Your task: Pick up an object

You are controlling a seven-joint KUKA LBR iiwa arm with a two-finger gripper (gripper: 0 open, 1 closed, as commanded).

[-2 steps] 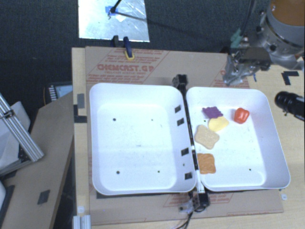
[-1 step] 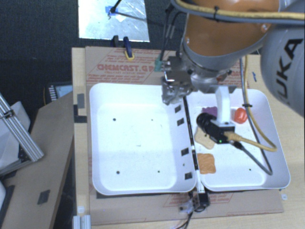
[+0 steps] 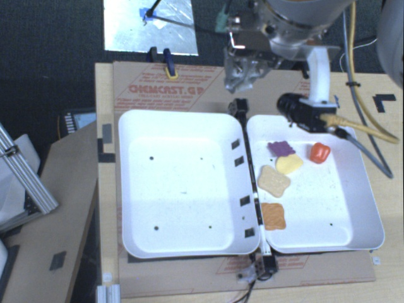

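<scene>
While your arm hangs above the far edge of the bench, its claw (image 3: pixel 242 81) sits over the printed cardboard just beyond the seam between the two bins, and you should note that its state cannot be told from this view. You have two white bins side by side: the left bin (image 3: pixel 136 169) and the right bin (image 3: pixel 360 188), meeting along a dark central strip with small clips. All five objects lie in the right bin, crowded toward its inner, far half: a purple piece (image 3: pixel 281 148), a red piece (image 3: pixel 320 153), a yellow piece (image 3: pixel 290 164) touching the purple one, a tan slice (image 3: pixel 273 181) just beside the yellow, and an orange-brown square (image 3: pixel 273 216) near the seam, apart from the rest. You will find open floor across the near and outer part of that bin; the red piece stands clear of the others, with room on every side. The tan slice and orange-brown square lie close to the inner wall, leaving little room on that side. Red lettering on the cardboard sheet (image 3: pixel 165 88) under the bins reads roughly "CHEMCAST", the rest being unclear. Count: two bins, five objects, one of each colour. A black fitting (image 3: pixel 303 112) with yellow cable (image 3: pixel 363 128) overhangs the right bin's far rim.
</scene>
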